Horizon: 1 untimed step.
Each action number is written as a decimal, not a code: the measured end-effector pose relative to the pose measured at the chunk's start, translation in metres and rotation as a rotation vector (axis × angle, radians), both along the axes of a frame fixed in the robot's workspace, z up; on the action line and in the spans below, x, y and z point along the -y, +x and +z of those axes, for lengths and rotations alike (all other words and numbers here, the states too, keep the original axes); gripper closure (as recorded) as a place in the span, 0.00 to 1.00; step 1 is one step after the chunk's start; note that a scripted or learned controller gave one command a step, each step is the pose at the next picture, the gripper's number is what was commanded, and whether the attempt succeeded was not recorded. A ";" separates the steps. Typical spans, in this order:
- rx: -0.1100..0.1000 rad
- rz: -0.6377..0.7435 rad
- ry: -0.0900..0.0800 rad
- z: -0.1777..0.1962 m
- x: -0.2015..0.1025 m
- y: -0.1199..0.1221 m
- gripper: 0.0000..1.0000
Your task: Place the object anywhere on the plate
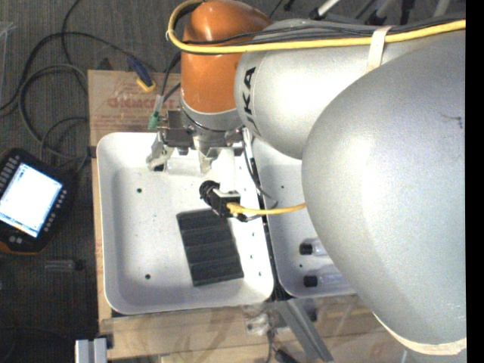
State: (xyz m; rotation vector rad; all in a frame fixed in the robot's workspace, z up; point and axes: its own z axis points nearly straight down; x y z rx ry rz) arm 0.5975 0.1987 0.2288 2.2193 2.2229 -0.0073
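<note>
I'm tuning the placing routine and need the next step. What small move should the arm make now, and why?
Probably shift the pincer toward the near side of the left bin, over the dark ribbed plate. The pincer sits at the bin's far wall, away from the plate. Whether it holds anything I cannot tell, so check that first.

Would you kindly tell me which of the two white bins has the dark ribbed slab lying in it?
The left bin; the dark ribbed slab lies on its floor, while the right bin sits mostly under the arm.
</note>
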 end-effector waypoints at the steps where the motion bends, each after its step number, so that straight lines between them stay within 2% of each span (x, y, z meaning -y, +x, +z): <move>1: 0.005 0.077 0.007 -0.134 0.011 -0.020 0.00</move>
